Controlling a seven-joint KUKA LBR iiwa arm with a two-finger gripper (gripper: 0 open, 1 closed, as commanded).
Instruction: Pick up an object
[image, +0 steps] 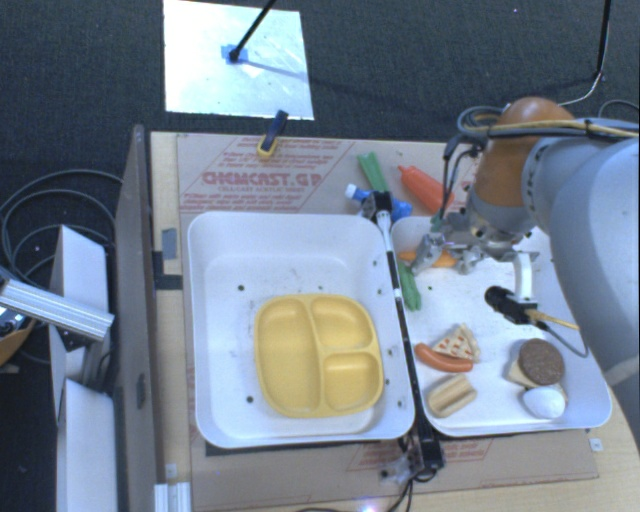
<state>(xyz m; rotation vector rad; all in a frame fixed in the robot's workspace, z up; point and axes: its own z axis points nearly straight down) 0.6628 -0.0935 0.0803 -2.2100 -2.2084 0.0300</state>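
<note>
Plastic toy food lay scattered in the right bin (600, 400), and the claw (452, 250) hung low over that bin's far-left corner. Whether the claw was released or clenched could not be told — its tip was a blur of grey and orange. Something orange (415, 258) sat just beside the claw, likely the piece it was after, though nothing was visibly gripped. Its long axis could not be read. Nearer the camera from the claw lay a pizza slice (458, 342), pointing back toward the claw, and a hot dog sausage (443, 358) with its long axis running across the bin. A green stick (408, 288) lay along the bin's left wall, just beside the claw. Coming down from above suited such flat, loose pieces — probably why the arm stood over the corner.
</note>
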